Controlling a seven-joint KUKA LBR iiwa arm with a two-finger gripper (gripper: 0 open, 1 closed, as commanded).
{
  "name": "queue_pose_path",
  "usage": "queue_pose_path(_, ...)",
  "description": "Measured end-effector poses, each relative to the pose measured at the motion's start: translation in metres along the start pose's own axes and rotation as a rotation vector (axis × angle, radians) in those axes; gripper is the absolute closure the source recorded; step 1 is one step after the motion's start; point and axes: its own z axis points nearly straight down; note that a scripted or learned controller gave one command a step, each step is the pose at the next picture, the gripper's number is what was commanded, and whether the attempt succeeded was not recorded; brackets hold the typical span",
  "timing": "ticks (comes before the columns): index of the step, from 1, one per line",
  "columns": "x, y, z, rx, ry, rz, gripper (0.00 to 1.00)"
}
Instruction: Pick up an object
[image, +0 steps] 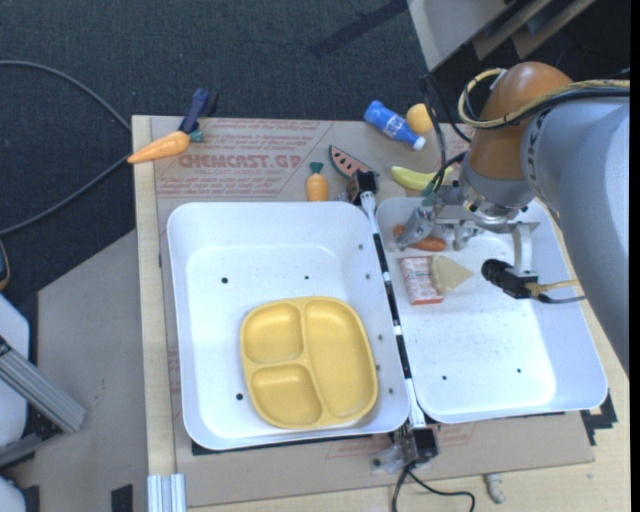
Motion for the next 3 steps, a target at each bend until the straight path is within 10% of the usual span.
queue_pose_path(3, -0.0028, 0.0029, 0.0095, -0.006, -0.001, 0.000, 0.00)
